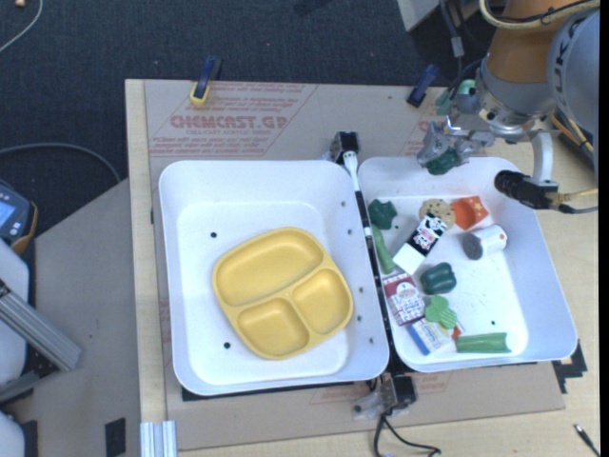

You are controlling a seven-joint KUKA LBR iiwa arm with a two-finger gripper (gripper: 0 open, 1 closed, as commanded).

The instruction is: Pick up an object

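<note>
Nearest the camera, a green block (481, 342) lies lengthwise along the front edge of the right bin (542, 284), beside a small card packet (406, 302) and a dark green pepper-like toy (438, 277). At that bin's far edge, near its back left corner, the gripper (443, 156) hangs with a dark green object (442, 164) pinched between its fingers, lifted clear of the clutter. Everything else loose lies toward the front edge from it. The left bin (181, 284) carries a yellow divided plate (281, 291).
</note>
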